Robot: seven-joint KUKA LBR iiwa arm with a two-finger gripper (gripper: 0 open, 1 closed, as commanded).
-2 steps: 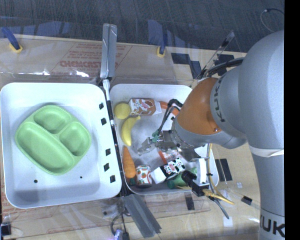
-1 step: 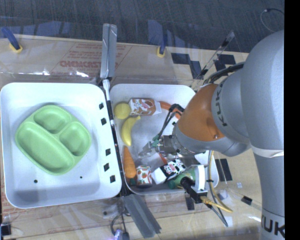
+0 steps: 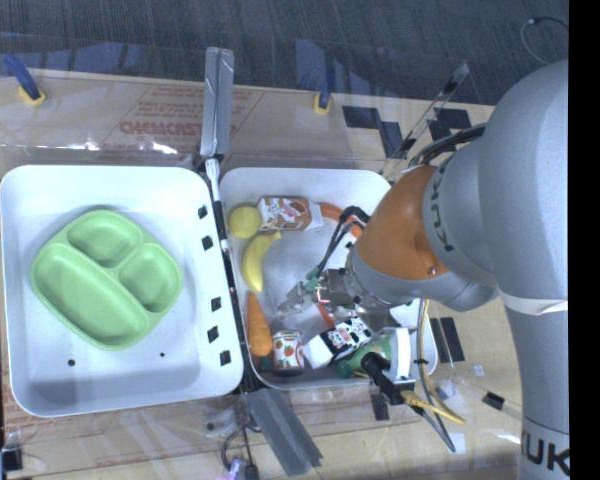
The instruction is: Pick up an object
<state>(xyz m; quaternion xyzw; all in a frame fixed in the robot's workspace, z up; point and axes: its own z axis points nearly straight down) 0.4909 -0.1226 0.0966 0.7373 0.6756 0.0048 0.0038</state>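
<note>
My gripper (image 3: 314, 292) hangs low in the middle of the right bin (image 3: 310, 180), under the orange wrist band. Just to its left lies a banana (image 3: 254, 261), with a yellow lemon (image 3: 244, 221) above it. A carrot (image 3: 259, 328) and a small red-labelled can (image 3: 286, 351) lie below and left of the gripper. A black-and-white patterned item (image 3: 347, 336) and a green item (image 3: 364, 359) sit at the bin's front, right below the wrist. An orange-and-white packet (image 3: 285, 212) lies at the back. The arm hides part of the bin's right side.
The left bin (image 3: 20, 368) holds a green divided plate (image 3: 108, 276). A grey divider rail (image 3: 217, 103) runs between the two bins. Tape and clips line the bench at the back.
</note>
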